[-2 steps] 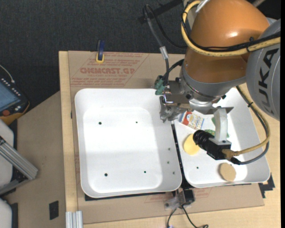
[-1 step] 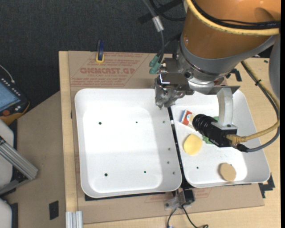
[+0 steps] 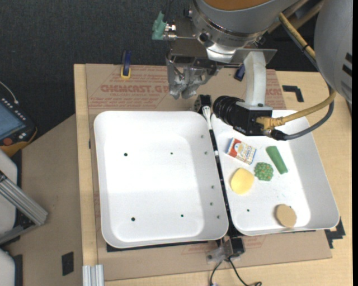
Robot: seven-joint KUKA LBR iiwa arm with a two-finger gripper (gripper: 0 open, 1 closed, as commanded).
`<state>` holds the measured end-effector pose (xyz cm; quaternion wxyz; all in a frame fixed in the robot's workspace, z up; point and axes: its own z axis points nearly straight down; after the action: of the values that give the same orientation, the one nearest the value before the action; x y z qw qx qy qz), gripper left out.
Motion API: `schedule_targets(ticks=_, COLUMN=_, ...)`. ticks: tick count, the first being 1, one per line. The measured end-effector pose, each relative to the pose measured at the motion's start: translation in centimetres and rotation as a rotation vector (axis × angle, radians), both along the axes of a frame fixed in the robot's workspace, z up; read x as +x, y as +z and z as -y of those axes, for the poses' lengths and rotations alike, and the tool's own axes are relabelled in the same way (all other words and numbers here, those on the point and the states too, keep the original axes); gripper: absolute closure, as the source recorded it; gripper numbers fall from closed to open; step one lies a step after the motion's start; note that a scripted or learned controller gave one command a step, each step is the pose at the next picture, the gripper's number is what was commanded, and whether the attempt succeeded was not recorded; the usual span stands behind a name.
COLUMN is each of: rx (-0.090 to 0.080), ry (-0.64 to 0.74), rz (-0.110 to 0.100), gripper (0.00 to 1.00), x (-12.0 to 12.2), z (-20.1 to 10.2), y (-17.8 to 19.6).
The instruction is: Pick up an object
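The arm (image 3: 246,17) is cut off by the top edge; the fingers (image 3: 184,84) are blurred.

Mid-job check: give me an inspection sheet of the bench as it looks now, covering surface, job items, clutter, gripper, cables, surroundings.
Surface: left bin and right bin, side by side on a cardboard sheet.
Job's things: in the right bin, small carton, green block, green broccoli-like piece, yellow lump, tan disc.
Clutter: blue-yellow clip on the cardboard.
Gripper: gripper above the cardboard behind the left bin, nothing between its fingers.
Cables: tan hose over the right bin.
Surroundings: aluminium rail at left.
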<state>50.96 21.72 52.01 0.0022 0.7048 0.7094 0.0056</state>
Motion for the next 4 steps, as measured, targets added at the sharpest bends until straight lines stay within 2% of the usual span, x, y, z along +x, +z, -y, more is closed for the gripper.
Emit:
schedule_targets(ticks=1, rx=-0.003, ry=-0.003, rz=-0.007, gripper=1.0, x=-0.1, z=0.3, y=0.7)
schedule_targets(ticks=4, rx=-0.001, ry=0.002, rz=0.001, gripper=1.0, x=0.0, z=0.0, y=3.7)
